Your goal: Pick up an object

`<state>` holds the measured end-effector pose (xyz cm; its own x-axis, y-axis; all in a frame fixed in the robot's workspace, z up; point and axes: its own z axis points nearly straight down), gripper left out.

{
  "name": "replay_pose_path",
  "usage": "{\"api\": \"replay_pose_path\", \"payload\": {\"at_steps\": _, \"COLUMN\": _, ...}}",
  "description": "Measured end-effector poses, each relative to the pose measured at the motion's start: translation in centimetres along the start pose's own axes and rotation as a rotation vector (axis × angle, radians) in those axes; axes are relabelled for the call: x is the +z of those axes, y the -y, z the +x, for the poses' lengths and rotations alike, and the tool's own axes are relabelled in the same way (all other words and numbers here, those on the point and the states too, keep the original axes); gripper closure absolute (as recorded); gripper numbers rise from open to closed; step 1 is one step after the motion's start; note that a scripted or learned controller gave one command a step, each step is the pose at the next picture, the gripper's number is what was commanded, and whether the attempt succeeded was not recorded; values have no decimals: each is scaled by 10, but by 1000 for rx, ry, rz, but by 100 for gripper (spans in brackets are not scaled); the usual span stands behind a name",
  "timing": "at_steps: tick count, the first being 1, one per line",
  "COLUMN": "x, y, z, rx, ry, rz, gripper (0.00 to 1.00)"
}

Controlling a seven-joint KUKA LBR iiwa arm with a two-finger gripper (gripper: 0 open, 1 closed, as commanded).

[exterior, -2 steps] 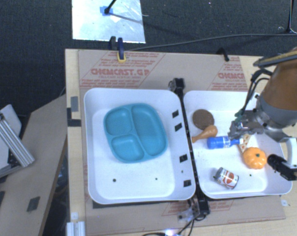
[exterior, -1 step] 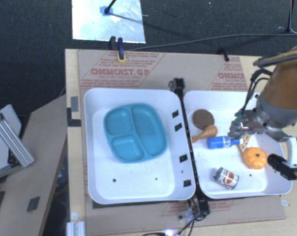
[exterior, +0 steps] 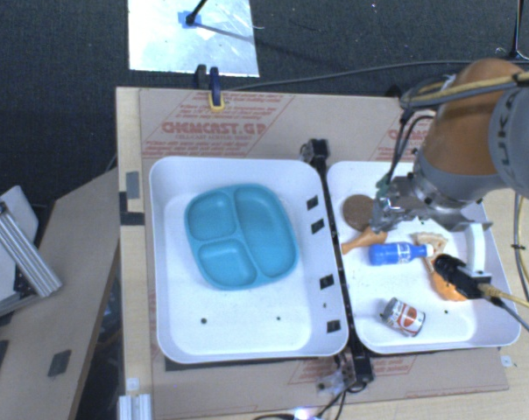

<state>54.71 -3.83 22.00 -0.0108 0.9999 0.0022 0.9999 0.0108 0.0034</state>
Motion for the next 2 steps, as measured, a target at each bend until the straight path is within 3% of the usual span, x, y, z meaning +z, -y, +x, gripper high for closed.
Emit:
{"api": "replay_pose_path", "payload": {"at_steps": 1, "x": 7, "y": -27, "z": 52, "rx": 0, "ry": 0, "rz": 1, "gripper": 100}}
{"api": "replay_pose_path", "payload": {"at_steps": 2, "x": -9, "y": -45, "z": 102, "rx": 1, "ry": -1, "rz": -1, "gripper": 100}}
